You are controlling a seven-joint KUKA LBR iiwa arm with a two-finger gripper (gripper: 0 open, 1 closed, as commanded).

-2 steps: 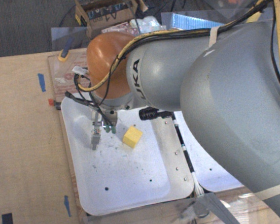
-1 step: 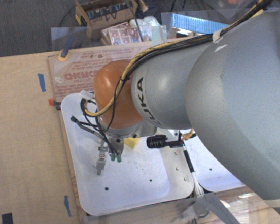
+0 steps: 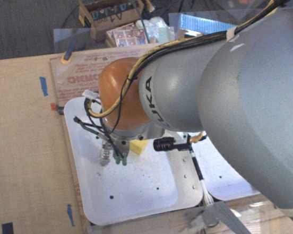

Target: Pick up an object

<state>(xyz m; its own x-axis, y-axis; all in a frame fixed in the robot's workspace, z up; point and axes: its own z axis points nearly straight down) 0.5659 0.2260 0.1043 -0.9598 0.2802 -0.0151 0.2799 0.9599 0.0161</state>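
My gripper (image 3: 120, 158) hangs low over the left white bin (image 3: 130, 196), in its upper middle, under the arm's orange band (image 3: 125, 98). A small yellow block (image 3: 137, 146) lies on the bin floor just to the right of the gripper, close beside it and not held by it. The arm's grey body hides the bin's far right corner.
The right white bin (image 3: 224, 178) shows as a strip beneath the arm. A few dark specks dot the left bin's floor. Cardboard boxes and clutter (image 3: 117, 16) sit beyond the far edge of the bench. The wooden benchtop (image 3: 23, 156) stretches to the left.
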